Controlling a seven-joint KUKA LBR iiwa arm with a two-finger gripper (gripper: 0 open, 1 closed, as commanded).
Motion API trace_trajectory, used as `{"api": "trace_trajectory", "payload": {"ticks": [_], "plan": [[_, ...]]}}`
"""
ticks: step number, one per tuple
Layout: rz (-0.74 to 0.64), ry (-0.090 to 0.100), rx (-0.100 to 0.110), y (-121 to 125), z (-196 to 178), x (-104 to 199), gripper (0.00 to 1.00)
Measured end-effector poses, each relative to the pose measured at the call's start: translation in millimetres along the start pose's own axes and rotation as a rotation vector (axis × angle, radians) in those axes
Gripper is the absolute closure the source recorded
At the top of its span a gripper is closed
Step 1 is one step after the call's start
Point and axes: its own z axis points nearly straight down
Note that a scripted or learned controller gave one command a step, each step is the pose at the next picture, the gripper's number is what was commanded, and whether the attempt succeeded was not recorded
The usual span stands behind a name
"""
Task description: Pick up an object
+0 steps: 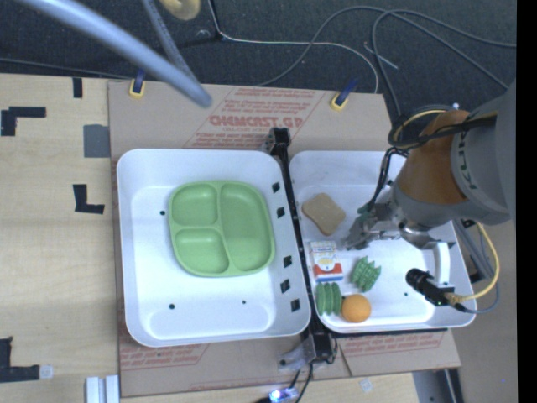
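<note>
Approach step: gripper [362, 225] low in right bin [336, 164], above the small carton [325, 261], between bread slice [324, 213] and green ridged piece [366, 273]. Finger state impossible to tell, probably nothing held. Next: descend squarely over one item, then close.

Both bins [134, 250] looked like smooth white plastic with a slight sheen. The green tray [222, 227] was matt plastic, evenly coloured. Under the bins lay brown cardboard [252, 116], dull and printed in red, on a pale wood-grain bench [50, 250]. The arm [482, 162] had a smooth grey shell and a glossy orange band [428, 170]. The bread [324, 213] looked rough and porous, the orange [357, 308] smooth.
</note>
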Motion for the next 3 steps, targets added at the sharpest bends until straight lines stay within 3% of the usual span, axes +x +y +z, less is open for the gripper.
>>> {"api": "trace_trajectory", "payload": {"ticks": [2, 3], "plan": [[0.000, -0.002, 0.007, 0, -123, 9, 1.00], [0.002, -0.003, 0.015, -1, -106, 9, 1.00]]}}
